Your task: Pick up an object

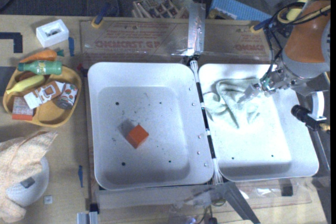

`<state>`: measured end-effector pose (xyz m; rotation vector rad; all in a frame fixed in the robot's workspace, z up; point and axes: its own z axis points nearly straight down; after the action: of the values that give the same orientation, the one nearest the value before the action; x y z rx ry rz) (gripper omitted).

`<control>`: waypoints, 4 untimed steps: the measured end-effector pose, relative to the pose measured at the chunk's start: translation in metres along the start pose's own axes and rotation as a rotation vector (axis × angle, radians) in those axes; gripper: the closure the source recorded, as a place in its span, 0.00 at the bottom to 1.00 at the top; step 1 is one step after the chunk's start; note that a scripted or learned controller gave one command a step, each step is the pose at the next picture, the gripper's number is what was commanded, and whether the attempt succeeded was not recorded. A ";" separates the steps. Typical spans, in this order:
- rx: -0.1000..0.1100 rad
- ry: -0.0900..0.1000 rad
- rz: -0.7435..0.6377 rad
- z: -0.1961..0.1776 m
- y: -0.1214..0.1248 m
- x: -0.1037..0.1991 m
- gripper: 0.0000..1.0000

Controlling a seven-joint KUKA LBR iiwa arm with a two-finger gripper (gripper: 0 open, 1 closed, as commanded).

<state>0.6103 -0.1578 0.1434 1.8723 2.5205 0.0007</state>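
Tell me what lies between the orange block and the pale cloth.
Camera view: bare floor of the left bin, then the two bins' adjoining rims, separate the orange block from the pale cloth.

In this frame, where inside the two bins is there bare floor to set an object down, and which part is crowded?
The left bin is mostly bare around the orange block near its middle. The right bin has free floor along its near half, below the pale cloth. Its far half is crowded: the cloth spreads there, with the gripper at its right edge.
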 end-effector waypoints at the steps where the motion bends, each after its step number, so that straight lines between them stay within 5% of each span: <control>1: -0.010 -0.005 -0.004 0.052 -0.012 0.026 0.00; 2: -0.012 -0.007 -0.057 0.052 0.002 0.044 0.00; 3: -0.016 -0.008 -0.054 0.041 0.003 0.043 1.00; 4: -0.016 -0.008 -0.054 0.041 0.003 0.043 0.00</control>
<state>0.6004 -0.1157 0.1022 1.7944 2.5571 0.0135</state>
